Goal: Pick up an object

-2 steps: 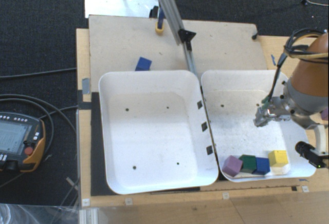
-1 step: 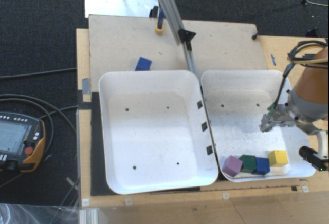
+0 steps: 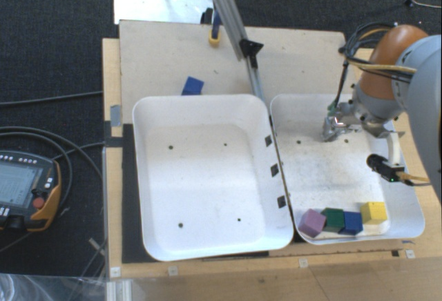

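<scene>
Your gripper [image 3: 336,125] hangs over the far part of the right bin [image 3: 414,227], low above its speckled white floor. From this slanted view you cannot tell whether it is open or closed, and nothing shows in its grasp. The grey arm [image 3: 421,79] with its orange band [image 3: 390,61] comes in from the right, with black cables looping over the wrist.

The things to pick lie well apart from the gripper, in the near end of that same bin. You have four blocks in a row along the near wall: a purple block [image 3: 312,221] at the left, tilted against the wall, then a green block [image 3: 334,217], a blue block [image 3: 352,224] touching it, and a yellow block [image 3: 373,212] at the right, set just beside the blue one.

The left bin [image 3: 148,224] sits edge to edge with the right one. Beyond its far wall, a second blue piece [image 3: 193,86] lies out on the bare bench [image 3: 297,61]. A metal pole [image 3: 226,6] slants across the far side of the bench, and a small yellow and blue item [image 3: 215,29] stands by it.

Around the bench you see dark carpet [image 3: 55,30]. A control pendant [image 3: 24,186] with a screen lies on the floor to the left, with its cables [image 3: 76,148] curling about it.
</scene>
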### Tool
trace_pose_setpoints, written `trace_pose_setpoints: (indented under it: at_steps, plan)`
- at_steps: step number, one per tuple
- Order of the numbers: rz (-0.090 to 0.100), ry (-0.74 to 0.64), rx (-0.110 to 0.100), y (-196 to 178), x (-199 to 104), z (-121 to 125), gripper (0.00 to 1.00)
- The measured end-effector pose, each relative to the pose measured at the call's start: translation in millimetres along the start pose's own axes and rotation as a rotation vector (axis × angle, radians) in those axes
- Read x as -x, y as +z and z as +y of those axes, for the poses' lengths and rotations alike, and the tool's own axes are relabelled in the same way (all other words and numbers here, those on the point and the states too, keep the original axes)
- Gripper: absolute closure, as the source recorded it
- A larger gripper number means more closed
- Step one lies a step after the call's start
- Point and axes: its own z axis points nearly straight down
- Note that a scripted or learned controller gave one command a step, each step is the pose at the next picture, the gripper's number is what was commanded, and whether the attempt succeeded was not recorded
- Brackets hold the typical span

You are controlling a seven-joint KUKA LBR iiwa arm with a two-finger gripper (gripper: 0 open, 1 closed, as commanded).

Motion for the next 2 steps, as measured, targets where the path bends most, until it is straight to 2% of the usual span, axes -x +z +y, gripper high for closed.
trace_pose_setpoints:
  at_steps: [1, 2]
  plan:
    - [-0.004, 0.0, -0.022, -0.8, -56.9, 53.9, 1.0]
    - [-0.002, 0.013, 0.0, -82.2, -16.0, 2.6, 1.0]
